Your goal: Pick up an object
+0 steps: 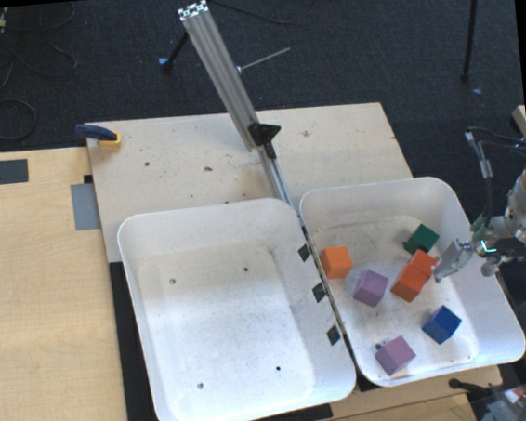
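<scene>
Here, the gripper sits at the right bin's right rim, reaching toward the red-orange block.

You see the metal fingers just beside that block's right face, the block lying to their left and tilted, its long axis running from lower left to upper right; whether the fingers are spread or closed you cannot tell, and nothing shows between them. The green block lies just beyond, toward the bin's far right corner. The blue cube sits nearer the front rim, two purple cubes and an orange cube lie further left. Judge the red-orange block nearest, a short leftward reach away.
</scene>
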Available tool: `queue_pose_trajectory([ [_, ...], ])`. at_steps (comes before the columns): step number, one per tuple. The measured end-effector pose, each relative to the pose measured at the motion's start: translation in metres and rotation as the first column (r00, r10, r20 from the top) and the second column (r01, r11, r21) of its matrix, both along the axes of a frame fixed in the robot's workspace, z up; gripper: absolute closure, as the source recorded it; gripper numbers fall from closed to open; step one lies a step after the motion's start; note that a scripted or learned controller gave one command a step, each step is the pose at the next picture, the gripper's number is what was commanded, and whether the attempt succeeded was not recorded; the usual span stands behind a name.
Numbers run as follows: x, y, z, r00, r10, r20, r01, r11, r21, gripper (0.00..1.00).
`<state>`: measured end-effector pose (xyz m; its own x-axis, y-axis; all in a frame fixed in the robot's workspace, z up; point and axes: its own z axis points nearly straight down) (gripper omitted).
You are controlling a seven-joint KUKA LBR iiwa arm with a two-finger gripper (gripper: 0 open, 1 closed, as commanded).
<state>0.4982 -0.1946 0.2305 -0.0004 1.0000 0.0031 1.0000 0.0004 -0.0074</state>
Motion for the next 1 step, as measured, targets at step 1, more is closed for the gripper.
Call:
queue_pose_trajectory([
  [1, 0.0006, -0.001, 0.0021, 1.0, -0.002, 0.005, 0.002, 1.0, -0.002, 0.0],
])
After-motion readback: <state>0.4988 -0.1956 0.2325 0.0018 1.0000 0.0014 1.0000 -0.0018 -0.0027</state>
